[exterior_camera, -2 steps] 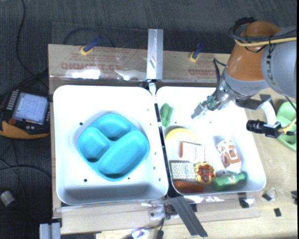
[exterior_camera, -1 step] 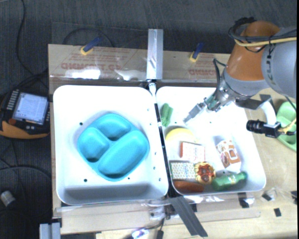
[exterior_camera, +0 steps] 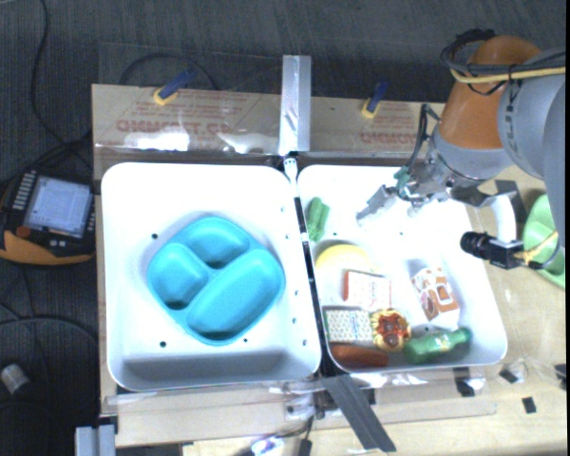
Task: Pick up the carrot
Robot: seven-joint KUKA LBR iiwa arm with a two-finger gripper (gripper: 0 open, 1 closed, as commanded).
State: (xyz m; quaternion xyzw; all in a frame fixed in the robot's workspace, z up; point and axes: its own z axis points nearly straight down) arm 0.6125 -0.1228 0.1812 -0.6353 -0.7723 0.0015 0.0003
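Note:
A dark orange-red elongated item, which I take to be the carrot [exterior_camera: 361, 357], lies along the front wall of the right bin [exterior_camera: 475, 255], partly tucked under a checkered packet [exterior_camera: 345, 326]. My gripper [exterior_camera: 391, 203] hangs over the far part of the right bin, well behind the carrot and apart from it. Its fingers look open, with nothing between them. The grey arm with its orange band [exterior_camera: 475, 103] reaches in from the upper right.
Also in the right bin are a green vegetable [exterior_camera: 316, 218], a yellow round item [exterior_camera: 340, 255], a white-and-red box [exterior_camera: 364, 289], a small packet [exterior_camera: 435, 293], a red-yellow item [exterior_camera: 391, 327] and a green bottle [exterior_camera: 439, 343]. The left bin holds a blue divided plate [exterior_camera: 217, 275].

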